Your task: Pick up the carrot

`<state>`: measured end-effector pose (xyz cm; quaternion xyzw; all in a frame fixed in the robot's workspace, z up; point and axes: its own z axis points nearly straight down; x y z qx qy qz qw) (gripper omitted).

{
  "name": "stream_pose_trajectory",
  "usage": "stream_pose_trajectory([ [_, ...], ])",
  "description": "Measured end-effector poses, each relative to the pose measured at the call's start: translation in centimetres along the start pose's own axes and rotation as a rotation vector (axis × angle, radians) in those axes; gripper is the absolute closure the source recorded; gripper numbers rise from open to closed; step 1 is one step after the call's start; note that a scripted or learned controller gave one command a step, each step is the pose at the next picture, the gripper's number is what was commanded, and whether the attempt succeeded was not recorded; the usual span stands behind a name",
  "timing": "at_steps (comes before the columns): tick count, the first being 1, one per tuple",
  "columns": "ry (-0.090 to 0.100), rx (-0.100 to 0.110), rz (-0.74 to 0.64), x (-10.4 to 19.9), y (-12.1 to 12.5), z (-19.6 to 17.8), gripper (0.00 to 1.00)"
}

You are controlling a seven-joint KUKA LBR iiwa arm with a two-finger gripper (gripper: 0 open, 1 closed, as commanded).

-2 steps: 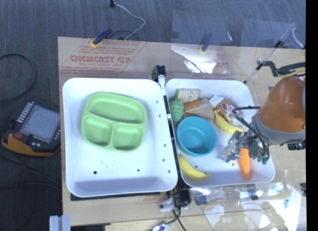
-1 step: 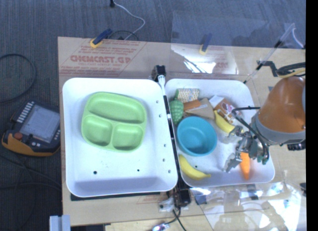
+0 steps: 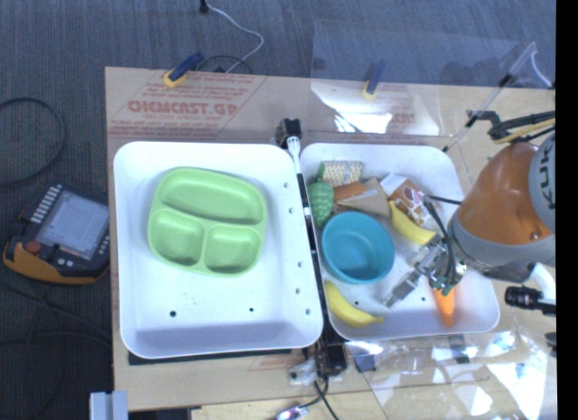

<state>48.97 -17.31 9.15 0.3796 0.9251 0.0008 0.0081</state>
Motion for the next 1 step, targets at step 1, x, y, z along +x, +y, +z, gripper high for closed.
stream_pose_trajectory([
  [1, 0.022, -0.015, 0.146, -2.63, -2.06, -0.06, 0.0],
])
